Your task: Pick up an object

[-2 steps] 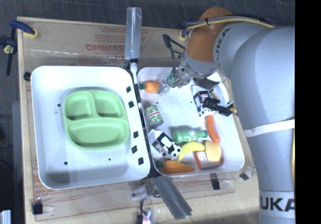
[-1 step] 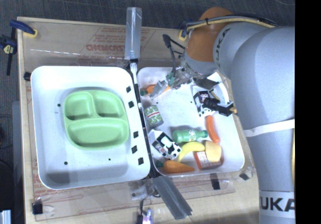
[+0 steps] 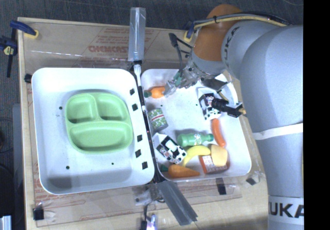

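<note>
Camera view — tray (image 3: 99,122) in left bin (image 3: 46,120).

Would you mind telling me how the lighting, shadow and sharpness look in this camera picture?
In the camera view, light is even and soft; the left bin is bright white near its top rim, and a grey shadow sits in its lower left corner. The green tray is fairly sharp, while the gripper looks slightly blurred, and small labels in the right bin are unreadable.
</note>
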Robot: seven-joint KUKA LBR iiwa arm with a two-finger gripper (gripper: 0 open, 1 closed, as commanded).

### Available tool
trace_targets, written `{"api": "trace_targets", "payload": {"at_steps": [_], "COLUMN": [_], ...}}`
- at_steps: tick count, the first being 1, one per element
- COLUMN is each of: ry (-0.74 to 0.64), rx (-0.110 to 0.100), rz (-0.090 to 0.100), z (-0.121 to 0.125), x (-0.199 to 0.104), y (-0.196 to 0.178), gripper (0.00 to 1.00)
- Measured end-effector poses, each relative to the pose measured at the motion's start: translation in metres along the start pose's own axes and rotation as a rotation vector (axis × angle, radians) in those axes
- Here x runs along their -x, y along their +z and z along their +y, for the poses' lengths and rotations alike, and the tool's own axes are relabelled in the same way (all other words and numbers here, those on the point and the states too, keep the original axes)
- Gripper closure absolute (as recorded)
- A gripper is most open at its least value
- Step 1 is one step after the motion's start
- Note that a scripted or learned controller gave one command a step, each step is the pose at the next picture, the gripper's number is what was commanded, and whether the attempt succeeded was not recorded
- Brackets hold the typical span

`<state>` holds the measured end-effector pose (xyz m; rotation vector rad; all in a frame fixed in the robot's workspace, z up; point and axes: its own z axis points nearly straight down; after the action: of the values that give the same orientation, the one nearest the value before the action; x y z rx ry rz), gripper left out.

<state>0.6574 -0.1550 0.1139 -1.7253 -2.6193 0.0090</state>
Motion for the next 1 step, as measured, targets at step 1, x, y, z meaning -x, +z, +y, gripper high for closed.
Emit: {"api": "trace_targets", "payload": {"at_steps": [1], "ry": [0.000], "rx": [0.000], "rz": [0.000], "z": [0.0000], "x": [-0.0001], "y": [0.0000], "gripper": [0.00]}}
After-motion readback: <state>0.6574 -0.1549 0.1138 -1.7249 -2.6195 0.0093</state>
